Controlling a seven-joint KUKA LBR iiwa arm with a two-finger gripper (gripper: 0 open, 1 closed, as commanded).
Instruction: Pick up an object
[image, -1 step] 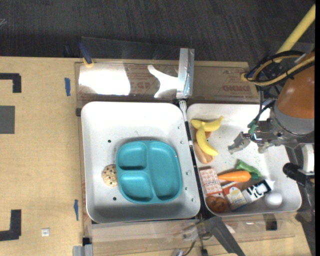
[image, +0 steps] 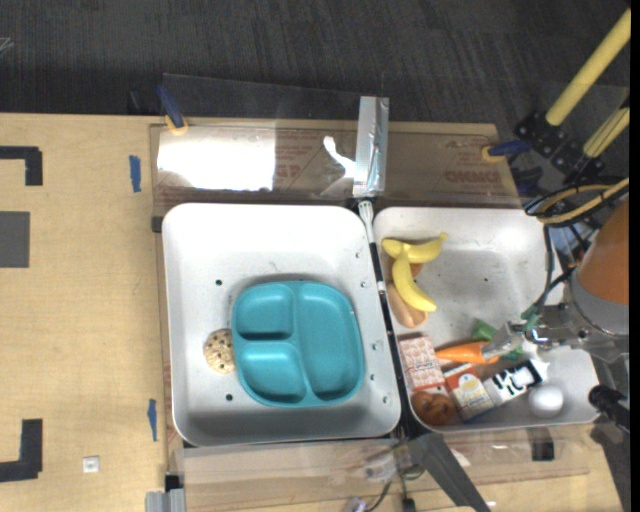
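Observation:
The right bin (image: 470, 240) holds several items. A yellow banana (image: 414, 266) lies at its back left over a tan sausage-like piece (image: 404, 307). An orange carrot (image: 462, 352) with a green top (image: 485, 330) lies in the middle. Nearer the front are a red and white box (image: 420, 362), a small carton (image: 472, 394), a black and white pack (image: 516, 380), a white egg-shaped thing (image: 546, 400) and a brown round item (image: 433, 406). My gripper (image: 524, 335) hangs low over the right side of this bin, just right of the carrot's green end.
The left bin (image: 200, 250) bears a teal divided plate (image: 297, 340) with a speckled cookie (image: 219, 350) beside its left edge. A clear sheet and a taped upright stand behind the bins. Cables and a yellow pole are at the upper right.

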